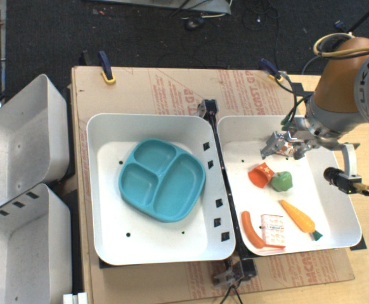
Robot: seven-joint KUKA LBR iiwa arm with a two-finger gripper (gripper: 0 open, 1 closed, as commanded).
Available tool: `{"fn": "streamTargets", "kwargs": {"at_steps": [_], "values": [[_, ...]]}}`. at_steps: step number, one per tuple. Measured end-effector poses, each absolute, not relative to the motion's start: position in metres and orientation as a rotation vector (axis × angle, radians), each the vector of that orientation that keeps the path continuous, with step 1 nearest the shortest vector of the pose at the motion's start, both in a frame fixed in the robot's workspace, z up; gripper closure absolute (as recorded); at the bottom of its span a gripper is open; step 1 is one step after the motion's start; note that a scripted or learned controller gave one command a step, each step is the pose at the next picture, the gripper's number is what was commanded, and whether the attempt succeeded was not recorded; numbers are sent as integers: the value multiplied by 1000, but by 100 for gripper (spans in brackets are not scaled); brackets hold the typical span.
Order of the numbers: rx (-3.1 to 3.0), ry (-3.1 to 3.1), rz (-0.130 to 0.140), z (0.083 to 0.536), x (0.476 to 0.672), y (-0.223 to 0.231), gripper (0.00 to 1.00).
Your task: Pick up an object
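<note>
My gripper (287, 148) hangs over the far part of the right bin (346, 208), just above and behind the objects. Below it lie a red-orange pepper piece (260, 175) and a green round object (282, 181), side by side and touching. An orange carrot with a green tip (299, 218) lies nearer the front. A red-orange chilli-shaped piece (252, 230) lies along the bin's front left, beside a small white packet (273, 228). A small reddish spot shows at the gripper's tip, and I cannot make out what it is.
The left bin (102, 170) holds a teal divided plate (162, 179). A black divider (217, 170) runs between the bins. Two more white bins (19, 144) stand off the bench at the left. The arm's orange band (340, 75) looms over the right bin's far right corner.
</note>
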State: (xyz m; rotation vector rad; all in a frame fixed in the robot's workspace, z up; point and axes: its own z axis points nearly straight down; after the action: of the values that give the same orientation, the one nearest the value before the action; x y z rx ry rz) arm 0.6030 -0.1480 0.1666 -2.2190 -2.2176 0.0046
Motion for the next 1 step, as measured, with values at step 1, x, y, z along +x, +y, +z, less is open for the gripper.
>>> {"fn": "streamTargets", "kwargs": {"at_steps": [1], "values": [[-2220, -2216, 5, 102, 599, -147, 0]]}}
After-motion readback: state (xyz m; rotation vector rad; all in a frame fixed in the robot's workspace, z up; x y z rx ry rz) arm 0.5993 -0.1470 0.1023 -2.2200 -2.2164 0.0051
